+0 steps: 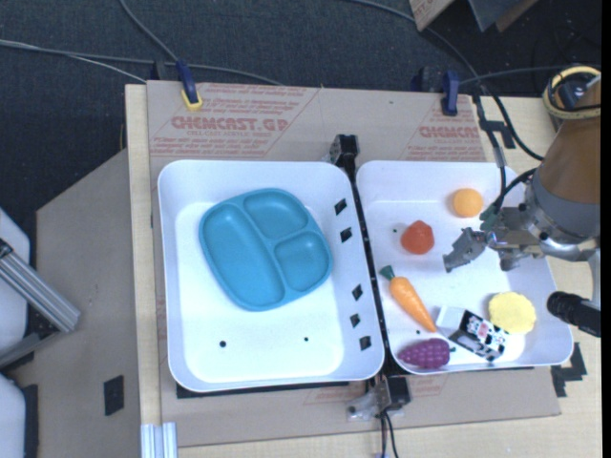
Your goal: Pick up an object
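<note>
While the gripper [465, 252] hangs over the right bin [535, 356], its fingers look spread and hold nothing. Nearest is the red tomato [417, 238], toward the bin's left wall; I would centre over it, then descend straight.

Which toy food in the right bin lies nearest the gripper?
The tomato, just left of the gripper; orange, carrot, grapes lie farther.

Left bin [181, 256]: open beside blue tray [264, 247] | right bin [382, 184]: crowded by tomato [417, 238], carrot [410, 300], orange [467, 202]
</note>
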`<state>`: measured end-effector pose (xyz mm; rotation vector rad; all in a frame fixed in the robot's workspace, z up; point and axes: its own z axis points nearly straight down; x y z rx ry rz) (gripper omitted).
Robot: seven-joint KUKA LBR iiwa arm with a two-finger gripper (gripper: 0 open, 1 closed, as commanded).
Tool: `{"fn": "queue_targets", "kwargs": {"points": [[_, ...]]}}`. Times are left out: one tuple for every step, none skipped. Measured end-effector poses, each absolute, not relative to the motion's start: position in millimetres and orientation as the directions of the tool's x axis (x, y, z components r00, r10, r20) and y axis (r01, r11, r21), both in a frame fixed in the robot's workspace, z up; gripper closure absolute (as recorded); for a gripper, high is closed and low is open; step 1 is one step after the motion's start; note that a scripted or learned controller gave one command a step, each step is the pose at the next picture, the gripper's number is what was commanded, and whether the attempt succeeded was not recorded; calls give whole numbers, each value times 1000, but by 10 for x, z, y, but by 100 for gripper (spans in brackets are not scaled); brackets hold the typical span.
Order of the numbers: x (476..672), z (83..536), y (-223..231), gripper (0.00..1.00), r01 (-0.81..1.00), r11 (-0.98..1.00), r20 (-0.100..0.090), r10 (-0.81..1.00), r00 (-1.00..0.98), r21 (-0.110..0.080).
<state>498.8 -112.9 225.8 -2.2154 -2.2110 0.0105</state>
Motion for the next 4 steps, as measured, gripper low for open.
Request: {"fn": "queue_targets", "kwargs": {"points": [[5007, 2296, -1128, 0, 1000, 1, 2, 1000, -1, -4], [5004, 1792, -1221, 0, 1000, -1, 3, 1000, 1, -10], [5012, 1349, -1200, 0, 1000, 0, 4, 1000, 0, -9], [5010, 822, -1196, 0, 1000, -1, 3, 1000, 1, -5]]}}
